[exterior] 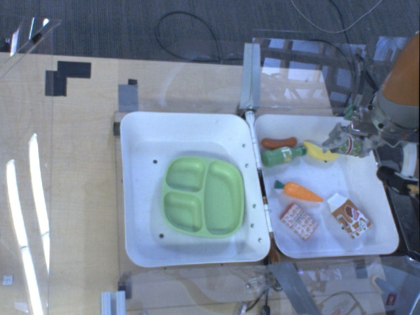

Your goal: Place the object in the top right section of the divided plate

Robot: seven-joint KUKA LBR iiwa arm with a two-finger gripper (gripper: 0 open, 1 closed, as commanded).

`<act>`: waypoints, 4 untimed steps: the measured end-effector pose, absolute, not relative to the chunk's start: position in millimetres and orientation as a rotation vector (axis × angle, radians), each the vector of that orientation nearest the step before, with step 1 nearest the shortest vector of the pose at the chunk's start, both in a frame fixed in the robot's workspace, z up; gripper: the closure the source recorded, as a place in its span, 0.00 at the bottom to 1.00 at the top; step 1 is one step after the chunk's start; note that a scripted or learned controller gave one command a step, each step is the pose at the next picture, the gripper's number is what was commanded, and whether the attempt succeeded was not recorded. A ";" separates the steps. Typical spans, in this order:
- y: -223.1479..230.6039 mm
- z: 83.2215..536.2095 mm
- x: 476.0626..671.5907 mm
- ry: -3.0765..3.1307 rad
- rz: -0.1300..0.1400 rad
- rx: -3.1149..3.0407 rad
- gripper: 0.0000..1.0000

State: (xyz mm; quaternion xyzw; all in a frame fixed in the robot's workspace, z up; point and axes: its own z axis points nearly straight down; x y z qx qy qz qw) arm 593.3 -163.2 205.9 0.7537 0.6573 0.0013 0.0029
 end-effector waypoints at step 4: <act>47.4 184.4 532.8 2.521 0.005 1.871 0.00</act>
